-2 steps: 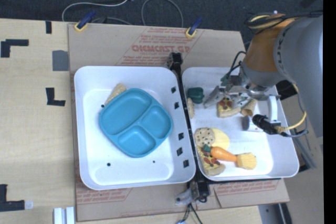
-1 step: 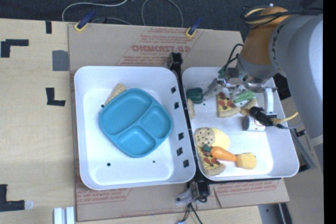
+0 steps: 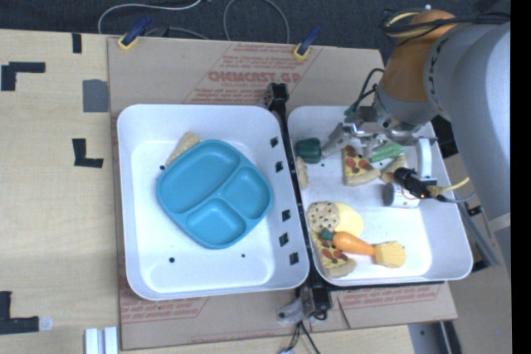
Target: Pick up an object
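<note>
Gripper [image 3: 377,141] hangs low over your right bin [image 3: 448,261]; whether it grips anything, you cannot tell. From the left: blue plate [image 3: 217,191], green cup [image 3: 309,149], pizza slice [image 3: 358,166] at the gripper's six o'clock, carrot [image 3: 358,243]. Nothing looks lifted yet.

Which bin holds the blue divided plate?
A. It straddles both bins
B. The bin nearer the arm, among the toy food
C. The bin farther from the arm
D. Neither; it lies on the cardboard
C: the blue divided plate lies flat inside the left bin of the camera view, while the arm reaches over the right bin.
</note>
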`<state>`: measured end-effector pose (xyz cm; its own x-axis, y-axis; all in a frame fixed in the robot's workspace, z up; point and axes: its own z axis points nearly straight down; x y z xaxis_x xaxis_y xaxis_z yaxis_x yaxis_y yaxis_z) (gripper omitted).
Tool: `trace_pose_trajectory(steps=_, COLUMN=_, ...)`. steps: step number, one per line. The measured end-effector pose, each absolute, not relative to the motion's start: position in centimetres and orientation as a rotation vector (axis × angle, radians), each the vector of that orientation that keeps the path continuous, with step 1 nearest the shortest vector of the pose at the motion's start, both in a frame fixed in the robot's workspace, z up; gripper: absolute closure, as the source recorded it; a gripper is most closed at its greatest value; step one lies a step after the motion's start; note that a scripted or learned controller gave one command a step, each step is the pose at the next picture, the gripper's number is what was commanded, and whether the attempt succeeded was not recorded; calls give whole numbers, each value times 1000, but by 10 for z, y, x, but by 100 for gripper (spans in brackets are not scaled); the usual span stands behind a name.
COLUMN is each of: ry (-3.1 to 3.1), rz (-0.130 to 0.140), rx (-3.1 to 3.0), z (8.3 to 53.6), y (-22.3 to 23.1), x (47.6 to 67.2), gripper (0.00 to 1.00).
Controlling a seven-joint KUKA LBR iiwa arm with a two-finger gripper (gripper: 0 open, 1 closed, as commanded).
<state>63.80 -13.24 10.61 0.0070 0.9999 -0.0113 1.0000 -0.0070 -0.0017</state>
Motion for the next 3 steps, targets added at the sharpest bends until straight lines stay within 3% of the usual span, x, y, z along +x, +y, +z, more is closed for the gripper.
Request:
trace_pose_trajectory(steps=2, ry=2202, rz=-18, rx=2217, z=104, y=-133, x=643, gripper=0)
trace_pose_trajectory(steps=3, ry=2211, rz=9, rx=2210, z=90, y=-144, x=628, gripper=0)
